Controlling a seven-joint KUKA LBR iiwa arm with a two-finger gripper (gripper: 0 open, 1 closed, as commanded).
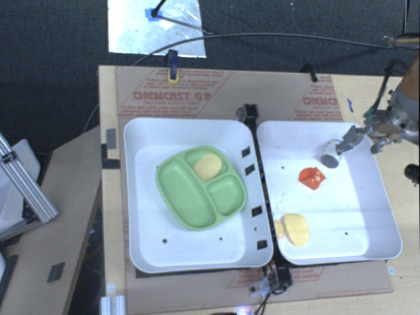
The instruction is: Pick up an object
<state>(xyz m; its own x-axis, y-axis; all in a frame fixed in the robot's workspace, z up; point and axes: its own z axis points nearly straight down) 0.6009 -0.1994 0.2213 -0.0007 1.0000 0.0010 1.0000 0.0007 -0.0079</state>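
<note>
The arm (401,113) is grey metal at its wrist, with an orange patch above. Its gripper (341,148) looks pale grey, slim-fingered, perhaps with small dark fittings.

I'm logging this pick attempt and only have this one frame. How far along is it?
Nothing looks picked yet. The small red object and the pale yellow lump lie on the floor of the right white bin; another yellow piece sits in the green divided tray. The gripper is over the right bin near the red object, holding nothing visible. Grasp and lift remain.
</note>
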